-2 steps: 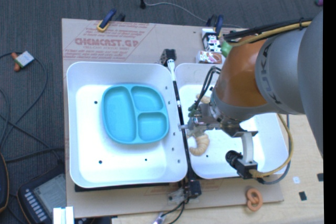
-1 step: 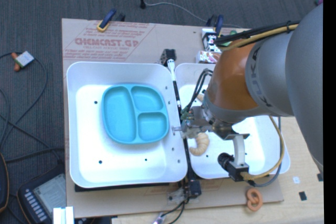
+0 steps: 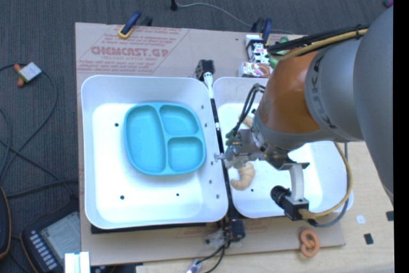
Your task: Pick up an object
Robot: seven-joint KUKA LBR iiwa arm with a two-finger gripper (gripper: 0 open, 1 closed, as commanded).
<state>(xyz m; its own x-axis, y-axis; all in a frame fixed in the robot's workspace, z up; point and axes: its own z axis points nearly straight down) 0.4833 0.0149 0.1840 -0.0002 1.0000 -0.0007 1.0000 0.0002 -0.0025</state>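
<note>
A tan, curved, croissant-like object (image 3: 243,176) lies on the floor of the right white bin (image 3: 319,198), close to its left wall. The arm's wrist, with its orange band (image 3: 291,96), hangs low over that bin, and the gripper (image 3: 241,151) sits just above the object's upper end. The wrist body hides its fingertips. A light blue three-compartment plate (image 3: 163,137) rests in the middle of the left white bin (image 3: 108,195).
The two bins stand side by side on a cardboard sheet (image 3: 128,51). An orange ring (image 3: 310,242) lies on the board by the right bin's front edge. Small items and blue clamps (image 3: 130,23) sit along the back edge.
</note>
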